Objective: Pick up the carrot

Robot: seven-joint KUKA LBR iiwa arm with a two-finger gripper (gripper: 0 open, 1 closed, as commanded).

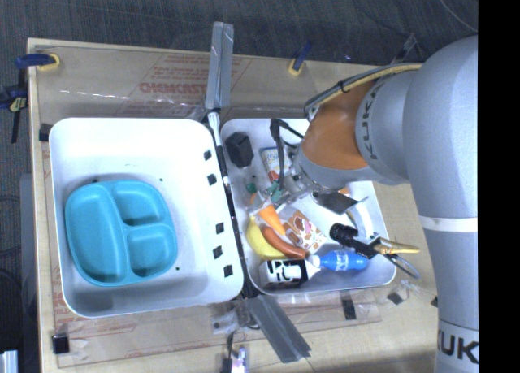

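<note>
Two bins: a left bin [191, 132] and a right bin [382, 209] are set side by side on the bench [106, 79].
Left bin: a blue divided plate [120, 232] is laid in its near-left part.
Right bin: a cluttered heap of small things is held.
Carrot [270, 219]: seen as an orange wedge in the right bin's left half, touching the banana [262, 241] below it and a sausage-like piece [285, 243].
Other items: a blue bottle [341, 262] lies along the near wall, a black-and-white pack [286, 271] beside it, a black block [239, 149] at the far-left corner.
Gripper [283, 187]: lowered into the right bin just above the carrot.
Jaws: their state cannot be told, being hidden under the wrist.
</note>
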